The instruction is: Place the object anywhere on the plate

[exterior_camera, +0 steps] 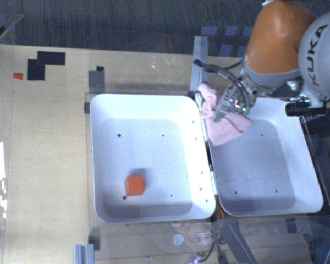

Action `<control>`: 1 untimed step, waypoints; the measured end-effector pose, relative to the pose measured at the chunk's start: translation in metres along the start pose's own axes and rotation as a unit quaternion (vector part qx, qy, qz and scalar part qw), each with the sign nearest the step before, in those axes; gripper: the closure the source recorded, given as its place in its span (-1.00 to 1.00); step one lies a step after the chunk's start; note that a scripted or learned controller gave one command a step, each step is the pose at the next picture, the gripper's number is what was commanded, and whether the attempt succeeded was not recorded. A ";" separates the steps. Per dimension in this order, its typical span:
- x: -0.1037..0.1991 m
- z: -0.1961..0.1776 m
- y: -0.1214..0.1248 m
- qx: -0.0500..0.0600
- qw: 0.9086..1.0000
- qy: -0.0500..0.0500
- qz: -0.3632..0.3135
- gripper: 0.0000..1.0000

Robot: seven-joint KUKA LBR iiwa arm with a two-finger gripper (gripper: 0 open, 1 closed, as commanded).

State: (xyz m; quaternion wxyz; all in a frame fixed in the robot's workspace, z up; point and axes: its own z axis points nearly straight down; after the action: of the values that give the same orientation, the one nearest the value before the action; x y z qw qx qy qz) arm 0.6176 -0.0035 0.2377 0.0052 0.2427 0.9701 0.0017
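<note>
The counter [49, 147] carries two shallow white bins side by side; the left bin [148, 111] holds a small orange block [135, 185] near its front left corner, resting flat on the floor of the bin and well apart from every wall but the front one; the right bin [275, 175] lies under the arm [280, 37], whose orange band and grey wrist hang over the bin's back edge; the claw [231, 106] points down and leftward toward the back left corner of the right bin, just beside the divide between the two bins; a pink cloth [223, 125] lies crumpled in that corner, part of it bunched up against the bin's back left rim and part spread on the floor; the claw sits right over the cloth and touches it, but whether it is open, closed, or pinching the fabric cannot be told from this slant; black marks and a small orange square lie at the counter's far left corner.
</note>
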 end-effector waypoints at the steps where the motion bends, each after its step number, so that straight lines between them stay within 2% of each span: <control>1: 0.039 -0.006 0.016 -0.001 0.980 0.000 -0.198 1.00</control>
State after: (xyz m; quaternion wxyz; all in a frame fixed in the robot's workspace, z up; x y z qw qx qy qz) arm 0.5906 0.0290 0.2433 0.0062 0.0456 0.9989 0.0015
